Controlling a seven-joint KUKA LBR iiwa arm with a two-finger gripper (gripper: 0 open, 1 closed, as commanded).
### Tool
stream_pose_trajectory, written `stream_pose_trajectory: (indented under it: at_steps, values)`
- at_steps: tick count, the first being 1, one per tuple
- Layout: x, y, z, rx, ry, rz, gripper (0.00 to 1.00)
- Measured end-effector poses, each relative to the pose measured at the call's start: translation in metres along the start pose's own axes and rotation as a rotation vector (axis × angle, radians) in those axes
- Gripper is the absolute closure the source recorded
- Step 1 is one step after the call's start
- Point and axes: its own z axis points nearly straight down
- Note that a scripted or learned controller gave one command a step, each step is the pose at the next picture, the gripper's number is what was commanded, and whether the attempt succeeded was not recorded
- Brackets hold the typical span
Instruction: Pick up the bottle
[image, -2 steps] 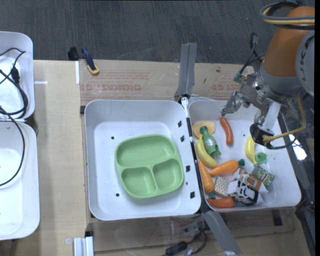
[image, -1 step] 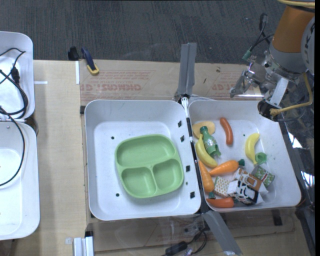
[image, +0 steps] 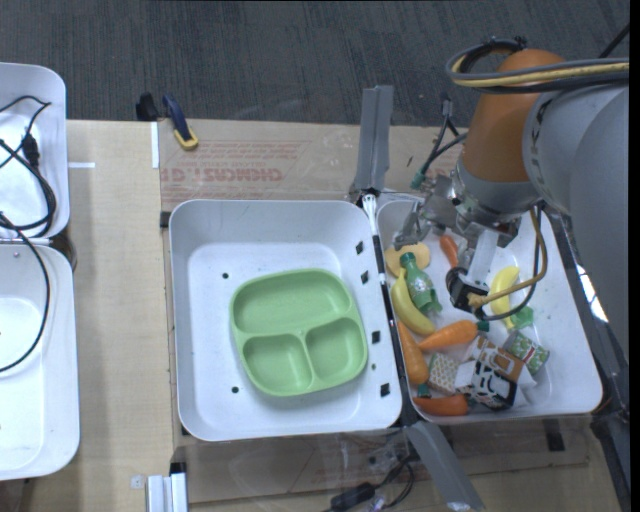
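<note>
**Location.** The bottle (image: 421, 287) is lying in the right bin (image: 560, 400), close to its left wall. It is resting tilted across a banana (image: 412, 312), with its neck pointing toward the bin's far end. A carrot (image: 452, 335) is lying just beside its base.

**Pincer.** The pincer (image: 428, 222) is hanging over the bin's far end, near the bottle's neck but apart from it. Whether it is spread or pressed together cannot be told.

**Handling, as judged.** The bottle is looking small, light and stiff. Its smooth, rounded green body is likely making it prone to slipping or rolling under an off-centre pinch.

**Hold.** The mid-body, taken across its width, is offering the surest hold. The banana underneath is crowding one side.
</note>
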Motion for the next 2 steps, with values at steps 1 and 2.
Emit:
stream_pose_trajectory:
  at_steps: [1,2]
  values:
    - [0.054,-0.025,0.014,0.001,-0.002,0.381,0.00]
    - [-0.021,-0.050,-0.020,0.001,-0.001,0.420,0.00]
